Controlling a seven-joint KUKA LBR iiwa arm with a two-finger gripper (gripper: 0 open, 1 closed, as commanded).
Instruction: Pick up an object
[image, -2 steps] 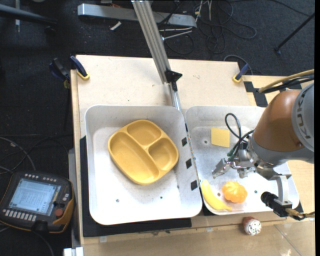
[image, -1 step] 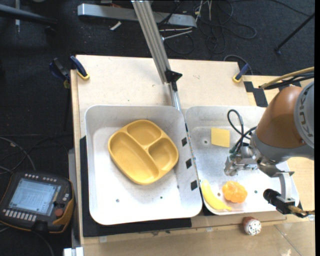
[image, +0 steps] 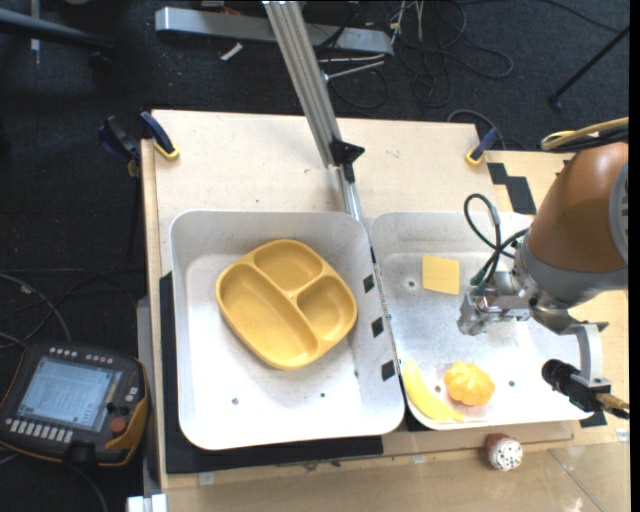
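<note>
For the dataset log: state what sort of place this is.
Probably a robotics lab test bench: a KUKA arm reaches over two white bins, a teach pendant lies on the floor, and clamps grip the board's corners.

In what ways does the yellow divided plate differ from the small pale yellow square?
The divided plate lies in the left bin; the flat square lies in the right bin, near the gripper. The plate is much larger than the square. The plate has rounded edges and three compartments; the square is plain with straight sides. The plate's yellow is deeper. Both are yellow and lie flat.
</note>
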